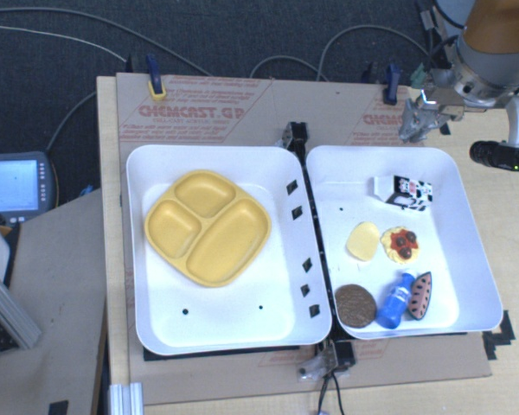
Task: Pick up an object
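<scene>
The right bin (467,232) holds several small items: a black-and-white toy cow (404,191), a pale yellow piece (362,241), a round piece with red topping (401,245), a brown cookie (355,305), a blue bottle (395,303) and a watermelon slice (421,295). My gripper (419,121) hangs above the bench just beyond the right bin's far rim, up and right of the cow. Nothing shows between its fingers.
The left bin (156,318) holds a yellow three-compartment plate (208,226). Black clips run along the divider (304,223) between the bins. Blue clamps (156,78) hold the board at the back, with cables behind. A small screen (13,184) stands at the left.
</scene>
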Available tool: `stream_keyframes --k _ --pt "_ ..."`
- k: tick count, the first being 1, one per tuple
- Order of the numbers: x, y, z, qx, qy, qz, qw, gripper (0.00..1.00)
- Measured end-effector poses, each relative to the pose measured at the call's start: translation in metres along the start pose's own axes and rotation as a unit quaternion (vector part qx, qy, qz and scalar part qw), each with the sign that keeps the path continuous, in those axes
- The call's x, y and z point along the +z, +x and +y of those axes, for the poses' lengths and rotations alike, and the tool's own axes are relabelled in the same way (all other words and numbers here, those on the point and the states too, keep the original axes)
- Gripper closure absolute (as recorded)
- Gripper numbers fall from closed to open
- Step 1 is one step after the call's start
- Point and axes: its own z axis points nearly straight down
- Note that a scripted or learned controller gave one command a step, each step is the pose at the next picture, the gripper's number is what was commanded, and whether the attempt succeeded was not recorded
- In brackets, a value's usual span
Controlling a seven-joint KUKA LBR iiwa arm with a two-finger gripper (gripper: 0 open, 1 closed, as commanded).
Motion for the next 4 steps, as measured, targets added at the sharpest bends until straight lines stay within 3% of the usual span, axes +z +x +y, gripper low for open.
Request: stream_keyframes --k 1,4 --pt "0.009 0.037 -0.020 0.000 0.006 0.002 1.0000 1.00" --pt "0.055 0.189 -0.085 -0.001 0.007 0.002 1.0000 1.00"
